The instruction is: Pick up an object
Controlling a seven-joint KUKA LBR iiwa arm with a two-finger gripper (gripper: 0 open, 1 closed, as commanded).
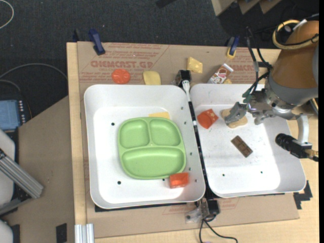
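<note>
Presently, all positions referenced to the green divided plate [151,148].
Landmark: green divided plate lies flat in the left bin [96,135], roughly centred.
Arm: grey with orange band, enters from the right and reaches over the right bin [283,176].
Tool: tool [237,114] sits low over the upper part of the right bin, right of the plate and beyond the divider between bins; whether it is apart or together, cannot tell.
Tan piece: tan piece [239,122] directly under or against the tool tip; contact not resolvable.
Red block: red block [207,119] in the right bin, right of the plate's upper edge, just beside the tool on its plate side.
Brown bar: brown bar [242,146] in the right bin, right of the plate, below the tool and apart from it.
Orange block: orange block [179,179] in the left bin, touching or just off the plate's lower right corner.
Yellow slice: yellow slice [159,115] just above the plate's top edge.
Surface: cardboard-covered surface [167,59] beyond the plate carries an orange disc [121,76], a yellow lump [152,78], a yellow wedge [195,65] and a small printed carton [220,75].
</note>
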